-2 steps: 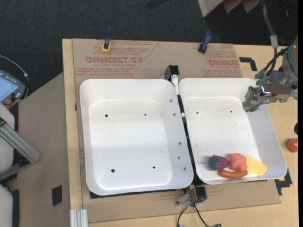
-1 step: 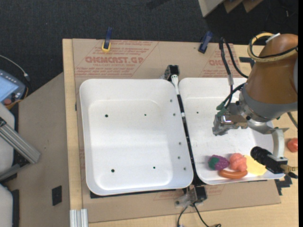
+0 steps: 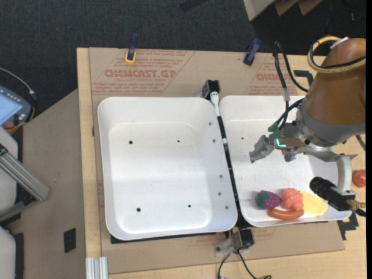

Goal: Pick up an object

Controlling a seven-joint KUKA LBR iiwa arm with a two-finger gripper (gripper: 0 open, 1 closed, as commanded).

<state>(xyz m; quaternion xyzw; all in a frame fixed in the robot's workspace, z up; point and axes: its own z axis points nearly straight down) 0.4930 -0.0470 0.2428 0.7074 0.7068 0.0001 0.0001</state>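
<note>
I am at the reaching stage: my grey two-finger pincer point(image 3: 260, 150) hangs over the right shallow white plastic bin point(image 3: 250, 118), holding nothing; whether it is apart or together I cannot tell. The purple grape-like toy point(image 3: 268, 199) lies near the bin's front edge, beside the pink lumpy toy point(image 3: 292, 198); next I judge I must shift toward them and descend.

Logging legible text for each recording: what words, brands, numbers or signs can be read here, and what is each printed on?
"CHEMCAST GP": red print on the brown board under the bins, above the left bin.
The same red print seems to repeat above the right bin, but cables and the arm cover it; unreadable.
Smaller red lines beneath each: too blurred to read.
Screen at far left: nothing legible.
</note>
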